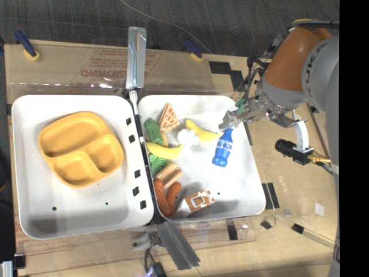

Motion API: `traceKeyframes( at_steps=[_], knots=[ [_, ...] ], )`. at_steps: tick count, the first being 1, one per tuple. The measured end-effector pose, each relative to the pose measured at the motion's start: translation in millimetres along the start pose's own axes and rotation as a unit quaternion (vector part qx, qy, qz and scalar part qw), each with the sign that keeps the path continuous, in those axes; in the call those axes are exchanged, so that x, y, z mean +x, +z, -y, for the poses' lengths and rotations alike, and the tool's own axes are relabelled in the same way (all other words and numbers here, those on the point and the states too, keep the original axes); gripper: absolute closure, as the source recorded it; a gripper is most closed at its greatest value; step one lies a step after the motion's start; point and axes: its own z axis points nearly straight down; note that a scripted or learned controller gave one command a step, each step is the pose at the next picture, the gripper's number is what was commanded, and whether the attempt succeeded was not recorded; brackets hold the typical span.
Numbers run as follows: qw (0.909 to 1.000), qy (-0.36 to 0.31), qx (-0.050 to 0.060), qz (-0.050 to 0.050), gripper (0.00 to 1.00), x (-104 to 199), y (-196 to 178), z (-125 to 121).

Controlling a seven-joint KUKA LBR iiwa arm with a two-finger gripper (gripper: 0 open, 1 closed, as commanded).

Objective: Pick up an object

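Left bin (23,154) — yellow tray (81,148) | right bin (253,183) — blue bottle (222,149) | jaws' state: cannot tell

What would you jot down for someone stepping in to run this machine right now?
Pincer: low over the right bin's upper right corner, just above the blue bottle's cap; whether it grips anything cannot be told.
Things: the bottle, two bananas, a pizza slice and a sausage lie in the right bin; a yellow tray sits in the left bin.
Done: nothing visibly lifted.
Left: grasp and raise one object.
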Motion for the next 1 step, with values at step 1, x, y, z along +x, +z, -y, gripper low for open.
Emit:
traceKeyframes(
  at_steps=[1],
  knots=[
    [0.9998, -0.020, 0.007, -0.004, 1.00, 38.1, 59.8, 7.5]
  ],
)
